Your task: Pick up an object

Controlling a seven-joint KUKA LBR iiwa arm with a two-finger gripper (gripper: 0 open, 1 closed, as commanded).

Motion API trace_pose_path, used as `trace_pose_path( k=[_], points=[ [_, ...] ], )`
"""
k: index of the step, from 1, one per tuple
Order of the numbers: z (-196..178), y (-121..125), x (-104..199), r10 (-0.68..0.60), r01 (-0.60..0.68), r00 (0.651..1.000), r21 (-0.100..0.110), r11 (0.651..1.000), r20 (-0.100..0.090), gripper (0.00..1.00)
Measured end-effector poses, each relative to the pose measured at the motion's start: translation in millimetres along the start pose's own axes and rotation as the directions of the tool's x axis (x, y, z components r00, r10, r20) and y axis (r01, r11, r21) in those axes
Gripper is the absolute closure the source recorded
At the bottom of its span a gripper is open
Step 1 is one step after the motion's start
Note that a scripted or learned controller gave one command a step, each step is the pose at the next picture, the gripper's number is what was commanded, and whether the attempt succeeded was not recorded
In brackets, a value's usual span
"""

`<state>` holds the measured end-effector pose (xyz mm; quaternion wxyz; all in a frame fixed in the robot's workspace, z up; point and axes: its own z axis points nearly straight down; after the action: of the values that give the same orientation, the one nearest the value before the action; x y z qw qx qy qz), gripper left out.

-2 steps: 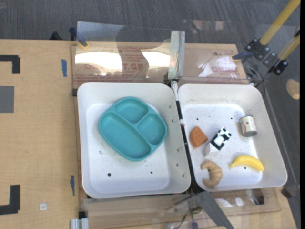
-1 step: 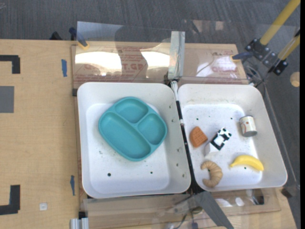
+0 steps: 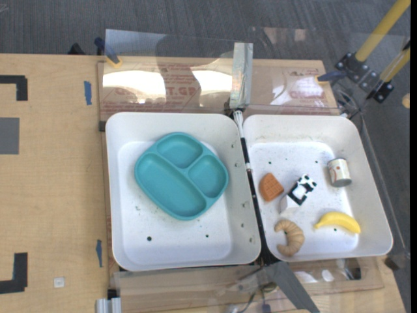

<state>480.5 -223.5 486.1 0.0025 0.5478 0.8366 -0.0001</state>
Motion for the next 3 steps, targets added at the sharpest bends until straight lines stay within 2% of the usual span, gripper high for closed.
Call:
trace_pose_path(
  k=[1,2,3],
  points=[
    [-0.5,-0.2,0.1,-0.65,0.65,0.76,-0.001,0.76,-0.001,1.0],
    [-0.3,0.1,0.2,-0.377,0.377,0.926,-0.001,0.926,0.0,1.0],
    [-0.4,23.2,-9.8,-0.724,0.724,0.69,-0.001,0.69,0.004,1.0]
  ],
)
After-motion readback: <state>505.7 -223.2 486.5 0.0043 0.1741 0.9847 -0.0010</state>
